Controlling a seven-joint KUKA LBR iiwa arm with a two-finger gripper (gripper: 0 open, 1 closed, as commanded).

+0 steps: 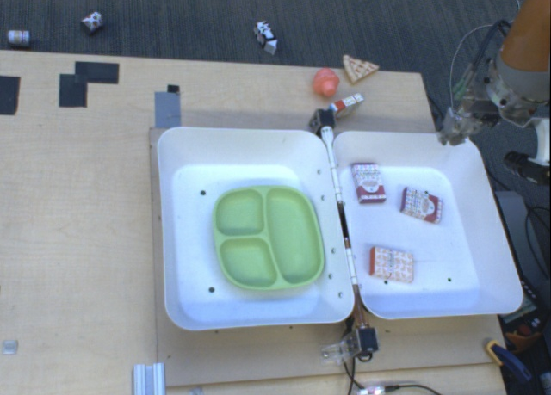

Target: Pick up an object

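Three small red-and-white packets lie in the right bin [482,212]: one [368,182] near its far left, one [421,205] to the right of that, and one [392,264] nearer the front. My gripper [454,129] hangs at the right bin's far right corner, just outside the rim, below the orange band [527,36] of the arm. It is well apart from all three packets, with nothing visibly in it.
The left bin [185,212] holds a green divided plate [268,237]. Behind the bins on the bench lie a red ball [325,82], a pizza-slice toy [360,67] and a small red-and-white tube [347,104]. Small objects are scattered on the dark floor beyond.
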